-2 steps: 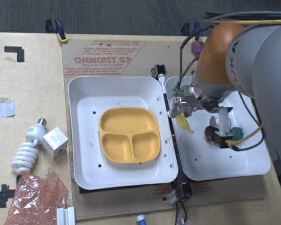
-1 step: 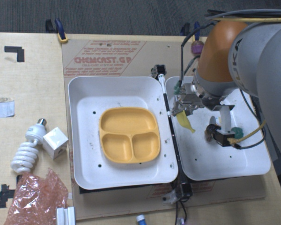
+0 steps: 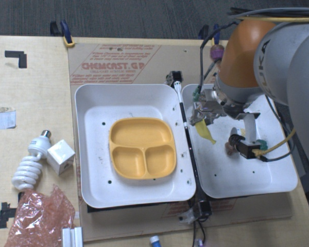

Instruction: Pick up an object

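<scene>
the gripper hangs low over the bin nearest the arm, close to that bin's inner wall. i cannot tell whether it is open or closed, nor whether it has hold of anything; the wrist hides too much.

the step in hand looks like the grasp itself. to do it well, the gripper should settle squarely over the yellow scrap, close on its upper end rather than its loose tip, and rise straight up. that keeps it clear of the wall just beside it. the scrap looks thin and floppy, so a shallow pinch may slip off.

the yellow scrap sits right at the gripper, just below its tip in the view, slanting down and away toward the bin's middle. a little further out, on the arm's side of the gripper, lies a small brownish thing on the bin floor.

beyond the shared wall, well apart from the gripper, a yellow divided plate rests flat in the other bin. furthest off, on the bare bench, lie a spiral light bulb and a white cube.
</scene>
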Tool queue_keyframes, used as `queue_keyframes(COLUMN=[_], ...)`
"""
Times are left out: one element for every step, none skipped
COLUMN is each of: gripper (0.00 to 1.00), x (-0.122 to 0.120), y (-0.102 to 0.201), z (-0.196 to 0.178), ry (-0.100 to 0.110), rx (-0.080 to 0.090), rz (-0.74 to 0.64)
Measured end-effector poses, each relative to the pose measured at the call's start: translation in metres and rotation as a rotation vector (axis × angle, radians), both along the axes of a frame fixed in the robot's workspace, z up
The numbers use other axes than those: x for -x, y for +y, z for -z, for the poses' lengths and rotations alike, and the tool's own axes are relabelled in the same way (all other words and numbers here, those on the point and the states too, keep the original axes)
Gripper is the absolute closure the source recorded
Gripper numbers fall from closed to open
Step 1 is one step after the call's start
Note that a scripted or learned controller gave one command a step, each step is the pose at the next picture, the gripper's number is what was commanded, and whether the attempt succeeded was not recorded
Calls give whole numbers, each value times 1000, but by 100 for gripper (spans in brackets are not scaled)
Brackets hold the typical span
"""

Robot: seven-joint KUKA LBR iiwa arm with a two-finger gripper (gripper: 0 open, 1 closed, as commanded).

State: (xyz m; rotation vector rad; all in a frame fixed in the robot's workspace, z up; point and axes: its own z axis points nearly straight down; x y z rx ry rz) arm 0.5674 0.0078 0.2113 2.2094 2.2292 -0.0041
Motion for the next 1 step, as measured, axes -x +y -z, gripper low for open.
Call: queue_keyframes(gripper=[100], x=[-9], y=[41], z=[-2], ry=[0], rx=[-3], rz=[7])
